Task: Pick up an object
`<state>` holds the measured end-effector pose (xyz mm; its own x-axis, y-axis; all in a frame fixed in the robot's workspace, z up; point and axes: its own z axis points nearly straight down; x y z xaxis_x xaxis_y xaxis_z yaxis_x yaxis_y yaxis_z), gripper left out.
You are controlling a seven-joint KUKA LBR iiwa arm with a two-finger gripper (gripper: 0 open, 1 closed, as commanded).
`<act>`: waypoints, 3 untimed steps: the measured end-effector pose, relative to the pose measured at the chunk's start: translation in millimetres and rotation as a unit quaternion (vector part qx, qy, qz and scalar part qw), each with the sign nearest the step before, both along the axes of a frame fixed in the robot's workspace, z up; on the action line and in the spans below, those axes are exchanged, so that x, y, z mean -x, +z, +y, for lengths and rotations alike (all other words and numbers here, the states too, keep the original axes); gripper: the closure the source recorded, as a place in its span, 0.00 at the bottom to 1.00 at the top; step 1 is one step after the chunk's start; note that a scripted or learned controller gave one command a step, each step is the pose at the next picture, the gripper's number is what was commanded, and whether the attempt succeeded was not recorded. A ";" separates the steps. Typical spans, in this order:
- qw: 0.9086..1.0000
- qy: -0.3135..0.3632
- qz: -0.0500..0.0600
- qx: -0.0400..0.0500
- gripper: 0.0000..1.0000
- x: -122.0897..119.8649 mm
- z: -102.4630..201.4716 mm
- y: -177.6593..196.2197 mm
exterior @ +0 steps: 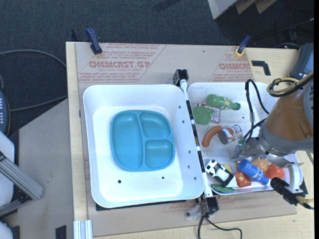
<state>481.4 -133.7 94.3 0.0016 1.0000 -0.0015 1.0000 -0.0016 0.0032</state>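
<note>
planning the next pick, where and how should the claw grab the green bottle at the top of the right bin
Grip the green plastic bottle across its wide body, coming straight down from above. It lies on its side, long axis running left to right, with bare bin floor around it, so fingers closing front to back should fit either side. Its narrower yellow-tipped end looks likelier to slip.

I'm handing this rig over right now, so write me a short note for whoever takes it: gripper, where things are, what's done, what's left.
Gripper: low in the right bin, among the toys; the arm hides whether it grips anything.
Right bin: green bottle, orange sausage, small can, blue bottle, black-and-white toy, all lying on the bin floor.
Left bin: the blue divided plate.
Done: arm has reached into the bin.
Left: no lift seen; grasp and raise one object.
</note>
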 end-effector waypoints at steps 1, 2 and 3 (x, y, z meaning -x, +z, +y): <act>1.000 0.002 0.001 -0.001 1.00 -40.1 67.0 119.3; 1.000 0.001 0.002 -0.001 0.00 -39.5 66.4 118.9; 1.000 0.001 0.000 0.000 0.00 -92.3 22.1 14.9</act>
<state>573.7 -111.6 109.2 0.0002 1.0000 -0.0023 1.0000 -0.0002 0.0037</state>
